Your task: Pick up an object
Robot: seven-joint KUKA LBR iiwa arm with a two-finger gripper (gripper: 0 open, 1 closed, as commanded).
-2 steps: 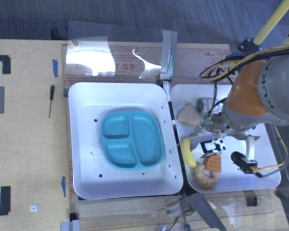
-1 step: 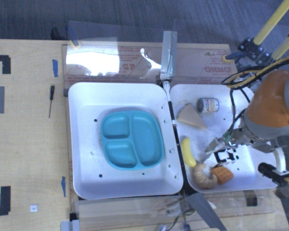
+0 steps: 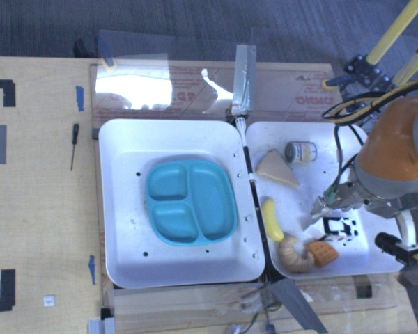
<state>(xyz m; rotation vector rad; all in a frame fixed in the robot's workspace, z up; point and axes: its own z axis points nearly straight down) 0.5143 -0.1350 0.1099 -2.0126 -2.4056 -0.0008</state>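
Note:
The right bin [image 3: 348, 134] holds several objects. A small silver can [image 3: 301, 152] lies on its side near the back. In front of it rests a beige wedge [image 3: 279, 170]. A yellow banana [image 3: 270, 218] lies along the bin's left wall. At the front sit a tan curled pastry-like piece [image 3: 294, 254] and an orange block [image 3: 322, 253], touching each other. My gripper [image 3: 326, 209] hangs low over the middle of the right bin, just above and right of the orange block and right of the banana. No object shows in its grasp.
In the left bin [image 3: 118, 186] lies a blue divided plate [image 3: 191, 202]. A raised divider [image 3: 248, 179] separates the two bins. Yellow cables and black wiring [image 3: 362, 72] hang at the back right. A screwdriver [image 3: 74, 145] lies on the bench at left.

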